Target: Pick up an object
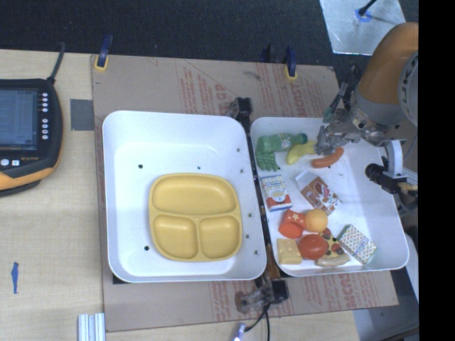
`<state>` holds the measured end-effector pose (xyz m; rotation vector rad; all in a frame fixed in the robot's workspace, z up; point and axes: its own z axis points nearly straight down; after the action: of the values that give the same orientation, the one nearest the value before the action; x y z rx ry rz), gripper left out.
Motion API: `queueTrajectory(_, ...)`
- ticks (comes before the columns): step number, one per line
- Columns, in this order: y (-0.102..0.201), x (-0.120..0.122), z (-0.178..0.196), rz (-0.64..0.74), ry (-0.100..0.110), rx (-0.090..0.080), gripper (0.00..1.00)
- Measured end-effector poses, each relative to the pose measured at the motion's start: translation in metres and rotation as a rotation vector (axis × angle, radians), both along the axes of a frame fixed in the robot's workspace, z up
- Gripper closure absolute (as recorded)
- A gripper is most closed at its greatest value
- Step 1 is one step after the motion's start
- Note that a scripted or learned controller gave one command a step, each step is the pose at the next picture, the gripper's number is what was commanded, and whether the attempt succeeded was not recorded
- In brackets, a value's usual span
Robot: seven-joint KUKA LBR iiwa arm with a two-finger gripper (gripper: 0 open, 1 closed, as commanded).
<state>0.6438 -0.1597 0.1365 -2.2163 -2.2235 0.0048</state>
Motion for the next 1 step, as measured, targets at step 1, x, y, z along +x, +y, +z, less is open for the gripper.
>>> queueTrajectory(1,-0.0399,-0.0773,0.0316,-0.001,-0.001,0.0,1.0)
